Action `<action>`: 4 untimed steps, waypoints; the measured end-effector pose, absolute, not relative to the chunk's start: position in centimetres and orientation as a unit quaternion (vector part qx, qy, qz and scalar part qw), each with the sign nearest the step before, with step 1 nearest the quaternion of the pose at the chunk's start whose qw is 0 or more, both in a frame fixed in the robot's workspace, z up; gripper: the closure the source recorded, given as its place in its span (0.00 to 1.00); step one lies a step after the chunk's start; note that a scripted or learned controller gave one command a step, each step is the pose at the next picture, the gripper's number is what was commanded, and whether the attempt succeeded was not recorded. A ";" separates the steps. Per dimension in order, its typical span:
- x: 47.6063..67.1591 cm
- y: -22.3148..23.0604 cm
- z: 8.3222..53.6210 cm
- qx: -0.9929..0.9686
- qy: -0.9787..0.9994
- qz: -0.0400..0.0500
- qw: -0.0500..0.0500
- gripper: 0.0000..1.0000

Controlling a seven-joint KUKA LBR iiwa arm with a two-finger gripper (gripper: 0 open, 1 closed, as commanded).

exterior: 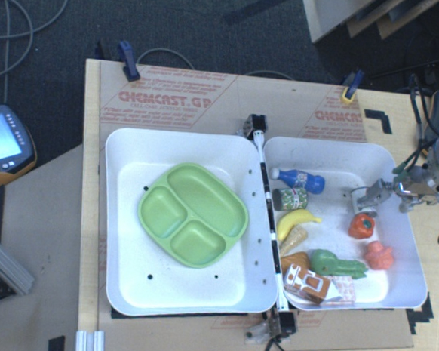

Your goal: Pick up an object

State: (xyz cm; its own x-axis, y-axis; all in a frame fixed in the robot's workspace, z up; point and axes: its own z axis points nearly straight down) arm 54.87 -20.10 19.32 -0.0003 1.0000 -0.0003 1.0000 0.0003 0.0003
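The right bin (335,153) holds a blue and white bottle (298,179) lying on its side, a small dark can (289,198), a yellow banana (294,222), a red tomato (361,225), an orange-pink toy (380,255), a green vegetable toy (336,264) and a brown and white packet (306,282). My gripper (368,197) reaches in from the right edge and hovers just above the tomato, over the bin's upper right part. Nothing shows between its fingers.
The left bin (127,201) carries a green divided plate (194,214). A cardboard sheet (173,95) lies under both bins, clipped at the back by a blue clamp (128,58) and another clamp (352,84). A tablet (3,142) sits far left.
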 end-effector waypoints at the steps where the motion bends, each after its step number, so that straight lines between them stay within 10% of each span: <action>1: 54.2 -20.5 8.0 0.707 0.707 -0.002 -0.005 0.00; 2: 54.6 -20.7 10.0 0.707 0.707 0.001 0.003 1.00; 4: 60.1 -11.0 9.1 0.709 0.705 0.003 0.010 1.00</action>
State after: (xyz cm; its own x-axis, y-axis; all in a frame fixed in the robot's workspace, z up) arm 60.09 -10.96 9.11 0.0055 0.9999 -0.0092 0.9998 -0.0053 0.0179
